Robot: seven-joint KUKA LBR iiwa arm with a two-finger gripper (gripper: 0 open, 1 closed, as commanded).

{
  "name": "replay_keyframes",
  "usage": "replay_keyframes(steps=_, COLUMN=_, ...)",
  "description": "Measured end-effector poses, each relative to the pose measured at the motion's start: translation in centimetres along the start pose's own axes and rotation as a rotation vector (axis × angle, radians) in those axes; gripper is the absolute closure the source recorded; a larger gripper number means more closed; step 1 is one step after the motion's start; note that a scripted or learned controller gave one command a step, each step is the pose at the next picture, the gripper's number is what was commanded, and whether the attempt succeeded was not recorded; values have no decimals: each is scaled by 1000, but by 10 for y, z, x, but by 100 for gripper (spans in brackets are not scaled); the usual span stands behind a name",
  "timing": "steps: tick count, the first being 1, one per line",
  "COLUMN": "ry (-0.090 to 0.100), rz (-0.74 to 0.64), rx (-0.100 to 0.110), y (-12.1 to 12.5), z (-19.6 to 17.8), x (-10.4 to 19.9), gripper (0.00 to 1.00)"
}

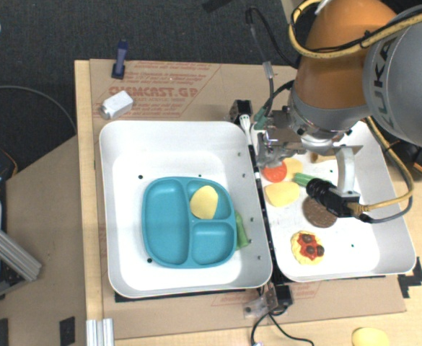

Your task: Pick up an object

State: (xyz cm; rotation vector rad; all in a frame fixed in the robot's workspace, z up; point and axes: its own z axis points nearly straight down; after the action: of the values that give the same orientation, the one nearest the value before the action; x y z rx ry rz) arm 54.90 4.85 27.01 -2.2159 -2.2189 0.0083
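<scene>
My hand is down at the top left of the right bin, right above a red and orange toy. My arm hides it, so I cannot tell if it is open or closed. Just below lie a yellow piece, a brown disc and a little pizza. The left bin holds a blue tray with a yellow piece in it.
</scene>
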Motion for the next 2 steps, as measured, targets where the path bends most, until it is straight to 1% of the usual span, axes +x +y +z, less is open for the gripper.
replay_keyframes(steps=1, ry=3, rz=-2, rx=-25, y=-11, z=-137, x=18, gripper=100)
replay_keyframes(steps=2, ry=-1, rz=1, rx=4, y=-21, z=-39, x=28, gripper=100)
